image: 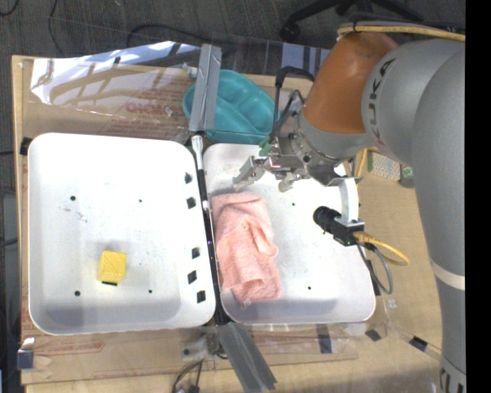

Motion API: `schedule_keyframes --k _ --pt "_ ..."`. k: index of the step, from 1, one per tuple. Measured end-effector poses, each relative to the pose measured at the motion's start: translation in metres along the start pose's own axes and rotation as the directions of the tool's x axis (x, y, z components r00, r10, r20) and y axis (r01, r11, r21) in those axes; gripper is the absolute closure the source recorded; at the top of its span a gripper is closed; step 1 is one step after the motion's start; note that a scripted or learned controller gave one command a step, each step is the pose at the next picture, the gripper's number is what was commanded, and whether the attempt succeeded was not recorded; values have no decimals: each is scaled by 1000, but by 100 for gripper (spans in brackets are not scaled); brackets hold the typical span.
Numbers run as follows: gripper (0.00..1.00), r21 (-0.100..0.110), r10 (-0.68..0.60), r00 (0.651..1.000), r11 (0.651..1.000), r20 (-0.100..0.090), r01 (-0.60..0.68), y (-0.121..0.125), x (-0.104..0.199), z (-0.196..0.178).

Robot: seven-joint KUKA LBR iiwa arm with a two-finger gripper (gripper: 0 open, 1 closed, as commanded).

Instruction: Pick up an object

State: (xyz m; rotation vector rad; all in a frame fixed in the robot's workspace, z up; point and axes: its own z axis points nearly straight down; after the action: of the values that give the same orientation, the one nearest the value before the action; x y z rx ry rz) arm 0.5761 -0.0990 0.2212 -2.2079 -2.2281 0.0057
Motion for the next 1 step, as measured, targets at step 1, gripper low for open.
schedule_keyframes --k 1 --pt "0 -1 3 1000 1000 0 -3 -6 -21 122"
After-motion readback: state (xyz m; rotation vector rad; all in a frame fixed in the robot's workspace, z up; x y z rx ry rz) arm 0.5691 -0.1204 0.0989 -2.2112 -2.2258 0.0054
